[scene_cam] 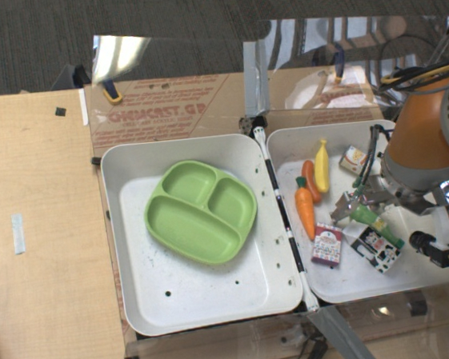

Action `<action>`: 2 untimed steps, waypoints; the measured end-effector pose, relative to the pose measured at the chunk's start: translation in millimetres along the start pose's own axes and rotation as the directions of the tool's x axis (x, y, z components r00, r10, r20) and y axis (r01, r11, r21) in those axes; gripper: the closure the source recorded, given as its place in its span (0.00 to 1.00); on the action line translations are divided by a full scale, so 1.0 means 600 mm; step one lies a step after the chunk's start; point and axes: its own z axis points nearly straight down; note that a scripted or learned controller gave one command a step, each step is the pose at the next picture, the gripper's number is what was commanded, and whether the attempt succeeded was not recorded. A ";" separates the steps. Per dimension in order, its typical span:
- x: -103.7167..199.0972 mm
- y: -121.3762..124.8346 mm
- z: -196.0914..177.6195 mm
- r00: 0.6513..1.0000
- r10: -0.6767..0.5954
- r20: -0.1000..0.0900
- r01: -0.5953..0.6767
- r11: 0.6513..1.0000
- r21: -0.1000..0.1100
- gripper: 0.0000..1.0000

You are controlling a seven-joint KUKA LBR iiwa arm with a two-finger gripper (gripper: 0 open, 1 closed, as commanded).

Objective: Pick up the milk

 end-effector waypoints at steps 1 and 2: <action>0.045 -0.097 -0.002 1.000 0.027 0.001 -0.027 1.000 -0.007 0.00; 0.072 -0.098 -0.001 0.999 -0.052 0.001 0.052 0.999 -0.003 0.00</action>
